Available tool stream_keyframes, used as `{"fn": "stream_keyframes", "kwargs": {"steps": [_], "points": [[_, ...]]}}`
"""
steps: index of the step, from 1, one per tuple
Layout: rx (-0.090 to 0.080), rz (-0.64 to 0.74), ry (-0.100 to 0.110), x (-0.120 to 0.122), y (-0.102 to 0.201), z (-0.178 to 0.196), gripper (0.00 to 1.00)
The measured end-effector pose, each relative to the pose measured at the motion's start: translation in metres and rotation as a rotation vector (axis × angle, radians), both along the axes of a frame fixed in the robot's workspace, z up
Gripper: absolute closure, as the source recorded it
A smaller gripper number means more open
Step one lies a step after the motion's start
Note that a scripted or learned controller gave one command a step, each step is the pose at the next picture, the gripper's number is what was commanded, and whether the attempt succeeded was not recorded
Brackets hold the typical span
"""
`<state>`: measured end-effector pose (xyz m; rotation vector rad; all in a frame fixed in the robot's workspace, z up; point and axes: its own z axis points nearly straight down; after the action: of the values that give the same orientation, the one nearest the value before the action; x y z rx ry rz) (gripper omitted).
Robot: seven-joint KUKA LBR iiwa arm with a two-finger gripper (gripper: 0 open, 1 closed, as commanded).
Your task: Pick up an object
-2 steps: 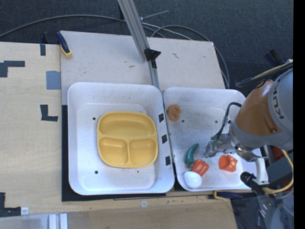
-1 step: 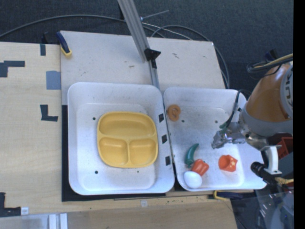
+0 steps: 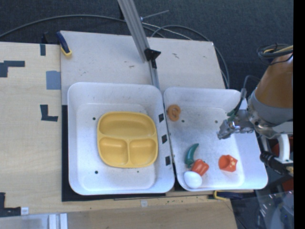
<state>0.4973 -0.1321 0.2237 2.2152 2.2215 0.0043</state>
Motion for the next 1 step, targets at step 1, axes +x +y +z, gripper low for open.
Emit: {"fn": "stream_keyframes", "kwargs": {"steps": [1], "points": [[0.002,-0.001,0.006,0.0002,0.0005,0.0042,1.00]]}}
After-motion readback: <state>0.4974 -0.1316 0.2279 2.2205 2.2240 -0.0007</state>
